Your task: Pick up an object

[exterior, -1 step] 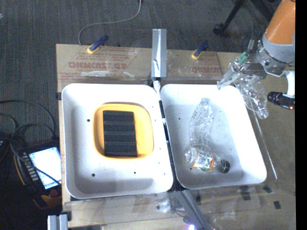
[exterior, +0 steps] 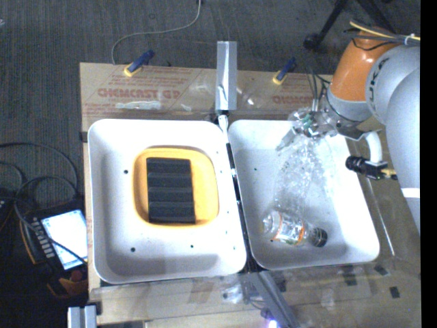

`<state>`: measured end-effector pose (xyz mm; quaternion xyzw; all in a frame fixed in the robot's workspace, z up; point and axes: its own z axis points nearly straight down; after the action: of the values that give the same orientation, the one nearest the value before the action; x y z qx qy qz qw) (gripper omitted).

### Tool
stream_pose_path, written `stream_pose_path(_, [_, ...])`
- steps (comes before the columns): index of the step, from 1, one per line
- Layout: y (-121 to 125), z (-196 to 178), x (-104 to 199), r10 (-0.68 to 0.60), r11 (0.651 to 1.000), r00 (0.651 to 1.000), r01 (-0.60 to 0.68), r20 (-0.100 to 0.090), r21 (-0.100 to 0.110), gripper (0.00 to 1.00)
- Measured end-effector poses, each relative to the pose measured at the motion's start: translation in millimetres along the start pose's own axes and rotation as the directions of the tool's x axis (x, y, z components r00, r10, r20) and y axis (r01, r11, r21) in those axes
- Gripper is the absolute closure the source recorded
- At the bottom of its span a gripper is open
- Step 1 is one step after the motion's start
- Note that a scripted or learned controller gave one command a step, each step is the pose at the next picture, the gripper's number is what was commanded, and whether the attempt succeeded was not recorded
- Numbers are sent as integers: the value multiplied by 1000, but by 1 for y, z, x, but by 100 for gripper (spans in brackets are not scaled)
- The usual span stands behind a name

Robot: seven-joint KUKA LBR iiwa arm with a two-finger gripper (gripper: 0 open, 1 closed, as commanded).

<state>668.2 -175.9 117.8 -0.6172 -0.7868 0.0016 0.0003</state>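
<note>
Gripper [exterior: 308, 123] blurs into a clear plastic bag [exterior: 298, 173] — its grip unreadable — above the right bin [exterior: 355, 251].

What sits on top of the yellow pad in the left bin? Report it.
A black ribbed block lies on the yellow pad, covering its middle and leaving a yellow border all round. The left bin floor under the pad is covered from view.

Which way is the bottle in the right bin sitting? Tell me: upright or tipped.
Tipped. The bottle lies on its side on the right bin floor, dark cap pointing right.
</note>
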Motion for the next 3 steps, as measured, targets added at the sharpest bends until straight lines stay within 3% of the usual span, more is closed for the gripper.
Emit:
stream_pose_path(1, [-55, 27, -26, -210, 978, 978, 210, 7, -12, 0])
stream_pose_path(2, [-76, -122, -16, -39, 999, 999, 39, 1, -4, 0])
stream_pose_path(3, [-105, -66, -23, -125, 992, 992, 125, 0, -3, 0])
